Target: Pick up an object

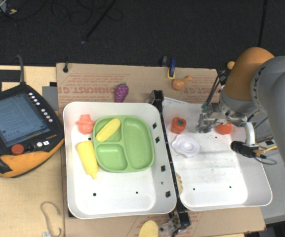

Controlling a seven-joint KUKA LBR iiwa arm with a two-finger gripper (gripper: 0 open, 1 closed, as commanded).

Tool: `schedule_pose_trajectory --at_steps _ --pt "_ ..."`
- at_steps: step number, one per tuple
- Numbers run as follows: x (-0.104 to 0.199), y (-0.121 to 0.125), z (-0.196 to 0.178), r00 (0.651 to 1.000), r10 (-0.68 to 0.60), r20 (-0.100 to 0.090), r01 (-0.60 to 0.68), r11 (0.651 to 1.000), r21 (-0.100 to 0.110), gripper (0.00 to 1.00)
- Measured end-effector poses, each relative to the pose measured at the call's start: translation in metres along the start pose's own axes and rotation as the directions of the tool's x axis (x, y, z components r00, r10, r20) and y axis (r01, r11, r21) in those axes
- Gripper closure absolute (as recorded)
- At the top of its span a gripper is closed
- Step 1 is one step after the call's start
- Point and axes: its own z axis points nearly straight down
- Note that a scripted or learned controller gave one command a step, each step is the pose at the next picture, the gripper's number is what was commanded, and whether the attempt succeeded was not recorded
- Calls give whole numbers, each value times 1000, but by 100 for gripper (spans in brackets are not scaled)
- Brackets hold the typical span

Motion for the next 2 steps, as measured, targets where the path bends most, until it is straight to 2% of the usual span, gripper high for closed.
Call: schedule_pose_trajectory --at_steps 2 --pt "-6 -9 -91 1000 6 1 -6 1000 -4 100"
